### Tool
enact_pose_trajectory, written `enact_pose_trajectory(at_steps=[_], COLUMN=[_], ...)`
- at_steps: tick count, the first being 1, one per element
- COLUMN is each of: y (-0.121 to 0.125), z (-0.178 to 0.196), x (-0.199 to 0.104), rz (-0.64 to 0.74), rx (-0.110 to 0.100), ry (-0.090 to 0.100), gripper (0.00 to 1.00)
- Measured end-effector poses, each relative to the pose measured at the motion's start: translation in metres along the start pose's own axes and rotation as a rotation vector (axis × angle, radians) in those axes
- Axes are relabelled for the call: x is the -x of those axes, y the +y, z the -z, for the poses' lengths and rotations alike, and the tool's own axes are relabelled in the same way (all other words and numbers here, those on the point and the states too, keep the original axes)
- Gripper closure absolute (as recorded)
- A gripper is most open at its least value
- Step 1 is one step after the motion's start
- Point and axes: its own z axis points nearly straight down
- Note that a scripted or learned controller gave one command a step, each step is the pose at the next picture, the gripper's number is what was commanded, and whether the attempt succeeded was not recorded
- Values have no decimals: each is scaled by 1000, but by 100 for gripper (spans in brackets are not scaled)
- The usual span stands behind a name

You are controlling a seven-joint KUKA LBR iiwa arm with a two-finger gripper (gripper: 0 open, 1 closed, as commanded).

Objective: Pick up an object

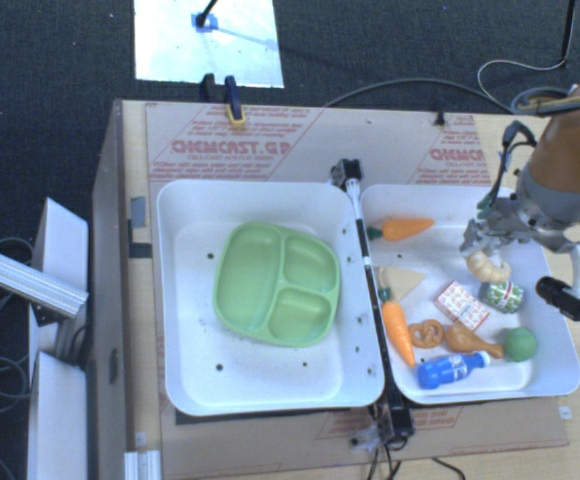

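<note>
**A:** Where are you now, and what do you go for?

**B:** My gripper [490, 236] hangs over the back part of the right bin [555, 378], near its far right side. Directly under it, a little toward the front, lies a small beige knobbly piece [488, 266], maybe a toy peanut or a ginger root. It is the nearest thing to me, so I take it as my target.

**A:** Are you holding it already?

**B:** I cannot tell. From this camera my wrist covers the tips, so I cannot say how the gripper stands, and I see nothing lifted from the bin floor.

**A:** How does the piece lie?

**B:** Its long axis seems to run from back-left to front-right, slanted in the bin. It looks to be touching or almost under my gripper. Just beside it, toward the front, is a small green can [501, 294], and to the left of that a red and white box [462, 305]. I judge that the can is the risk, because it is so close.

**A:** And the other things?

**B:** A carrot [407, 229] lies at the back left of this bin, well apart from me. The blue bottle [450, 369] and green ball [518, 343] are at the front. The left bin [185, 388] carries a green divided plate [276, 283]
</note>
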Motion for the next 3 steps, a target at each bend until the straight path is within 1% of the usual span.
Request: enact_pose_trajectory(at_steps=[1, 2, 3], y=[-28, 14, 32], z=[76, 81, 94], x=[-21, -69, -173], rz=[2, 3, 3], rx=[0, 0, 0], ry=[1, 2, 3], gripper=[100, 100, 100])
